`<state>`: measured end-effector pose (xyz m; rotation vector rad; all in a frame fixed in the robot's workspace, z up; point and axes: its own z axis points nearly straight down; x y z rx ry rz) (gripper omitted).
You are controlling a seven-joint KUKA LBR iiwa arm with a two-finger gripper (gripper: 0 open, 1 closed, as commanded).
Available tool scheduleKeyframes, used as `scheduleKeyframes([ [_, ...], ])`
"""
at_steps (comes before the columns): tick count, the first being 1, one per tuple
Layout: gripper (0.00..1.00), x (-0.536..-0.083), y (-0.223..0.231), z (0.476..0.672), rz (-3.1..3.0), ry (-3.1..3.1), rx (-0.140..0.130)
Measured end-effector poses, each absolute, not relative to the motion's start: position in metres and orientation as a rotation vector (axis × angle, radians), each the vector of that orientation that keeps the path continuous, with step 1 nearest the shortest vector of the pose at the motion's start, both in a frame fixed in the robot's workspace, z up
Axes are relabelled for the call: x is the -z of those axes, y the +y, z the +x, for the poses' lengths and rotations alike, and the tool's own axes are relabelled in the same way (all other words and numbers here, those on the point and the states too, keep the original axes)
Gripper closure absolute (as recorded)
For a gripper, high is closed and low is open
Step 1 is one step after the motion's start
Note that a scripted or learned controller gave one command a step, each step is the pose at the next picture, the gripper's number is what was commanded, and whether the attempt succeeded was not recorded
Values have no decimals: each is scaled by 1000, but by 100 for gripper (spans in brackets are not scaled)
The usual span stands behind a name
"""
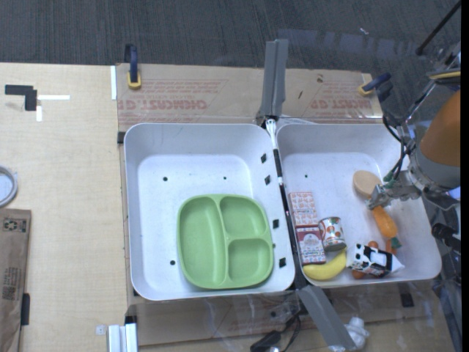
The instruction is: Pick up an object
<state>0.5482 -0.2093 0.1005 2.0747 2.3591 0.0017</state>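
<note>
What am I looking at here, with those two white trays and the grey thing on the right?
One camera looks down at a slant on a bench. The grey and orange thing is a robot arm reaching in from the right. Its pincer hangs low over the right bin, close to a carrot and a tan round piece. I cannot tell whether it grips anything. That bin also has a banana, a small can, two flat packets and a black-and-white toy. The left bin holds a green divided plate.

Grey arm, orange band, dark trailing cables
</note>
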Motion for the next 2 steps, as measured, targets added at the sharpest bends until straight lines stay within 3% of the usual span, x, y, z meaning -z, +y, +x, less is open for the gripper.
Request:
scheduleKeyframes([
  [1,100,-91,-192,569,2131,2307,0],
  [2,100,-219,-137,584,2137,2303,3],
])
